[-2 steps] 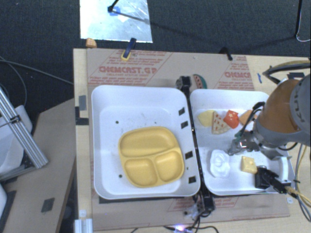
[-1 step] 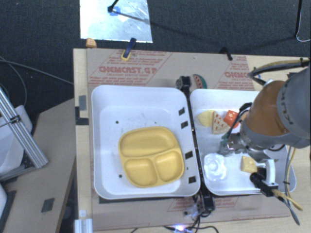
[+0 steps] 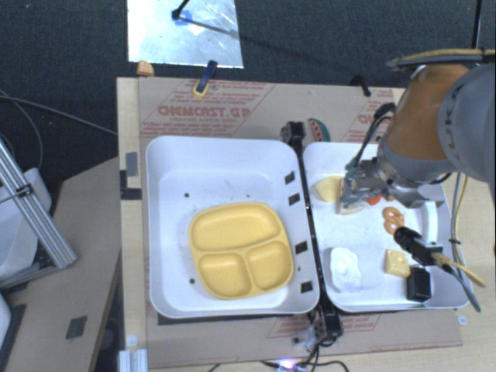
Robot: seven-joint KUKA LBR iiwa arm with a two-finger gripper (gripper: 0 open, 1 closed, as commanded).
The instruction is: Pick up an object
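The hand sits low in the right bin, just right of a pale yellow object; its grip state cannot be told.

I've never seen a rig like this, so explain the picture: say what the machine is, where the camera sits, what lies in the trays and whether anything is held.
The photo comes from a camera fixed above the bench, looking down at a slant. The grey-and-orange shape on the right is a robot arm. Its gripper hangs low in the right bin, beside a pale yellow piece. That bin also holds an orange pretzel-shaped item, a white lump and a yellow block. The left bin holds a yellow divided plate. I cannot tell whether anything is held.
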